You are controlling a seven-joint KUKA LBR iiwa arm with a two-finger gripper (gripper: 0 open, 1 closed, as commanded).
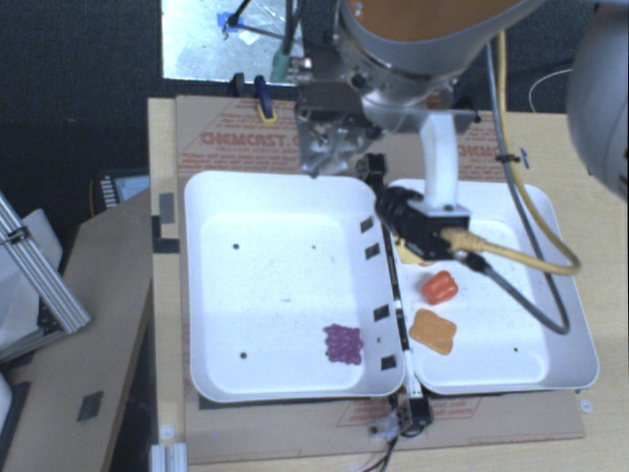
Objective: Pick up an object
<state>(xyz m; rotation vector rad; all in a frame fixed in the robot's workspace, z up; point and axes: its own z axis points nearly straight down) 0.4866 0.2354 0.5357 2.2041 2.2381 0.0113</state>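
Gripper (329, 155): over left bin (211, 264) back rim; finger state cannot tell. Targets: grapes (343, 343) left bin front; 2 orange items, right bin. Advise: center over 1, descend straight.

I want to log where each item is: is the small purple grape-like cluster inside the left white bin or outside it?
Inside. The purple grape-like cluster lies on the floor of the left white bin, near its front right corner.

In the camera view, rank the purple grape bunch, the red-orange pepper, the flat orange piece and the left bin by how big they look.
Largest to smallest:
1. left bin, by far
2. flat orange piece
3. purple grape bunch and red-orange pepper, which look too alike to rank
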